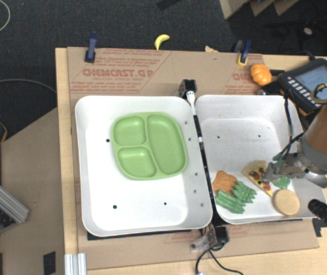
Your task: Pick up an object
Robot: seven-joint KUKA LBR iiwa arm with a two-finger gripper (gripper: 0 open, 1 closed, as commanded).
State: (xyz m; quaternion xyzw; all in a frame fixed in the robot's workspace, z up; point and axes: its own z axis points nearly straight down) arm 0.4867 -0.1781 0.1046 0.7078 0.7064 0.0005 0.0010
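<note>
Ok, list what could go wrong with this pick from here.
1. The toys are crowded in the right bin: green beans, an orange piece, a pizza slice and a tan round cookie lie close together, so the gripper may nudge neighbours or catch two.
2. The pizza slice looks flat, so the fingers might slide over it.
3. The cluster sits near the bin's front wall, which could block the approach.
</note>
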